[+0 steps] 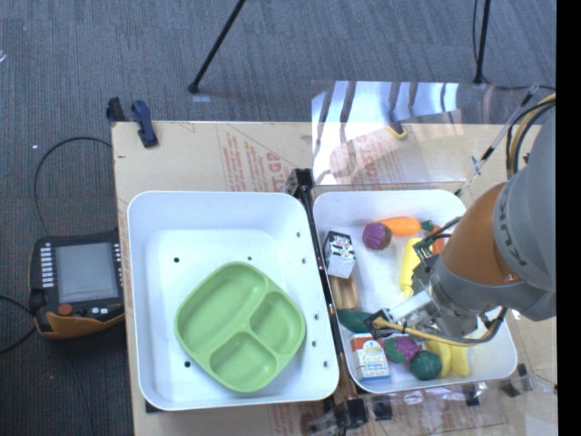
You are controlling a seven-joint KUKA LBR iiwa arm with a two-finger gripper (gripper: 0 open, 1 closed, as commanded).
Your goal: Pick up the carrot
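"One carrot [399,226], then. Where is it?"

"In the right bin [331,209], toward the far wall. It is orange, smooth and tapered, and it lies on its side, roughly level across the view. A round purple vegetable [377,236] sits just beside its left end, a little nearer the camera."

"Is anything lying on it?"

"No, its whole top shows. A yellow banana [409,267] lies nearer the camera, close to it but apart from it."

"And the arm [477,243]?"

"It comes in from the right, bent down over the right bin, with its orange band just right of the carrot. The grey wrist below that band hangs over the near half of the bin."

"So where is the gripper [419,323]?"

"Low over the clutter at the near end, above a purple bunch of grapes [402,348] and a green broccoli [424,364], and right of a dark green piece [354,319]. It is well apart from the carrot."

"Is it grasping something or released?"

"I cannot tell, because the wrist covers it from above."

"What about the left bin [145,243]?"

"It holds a green divided plate [241,327], lying flat."
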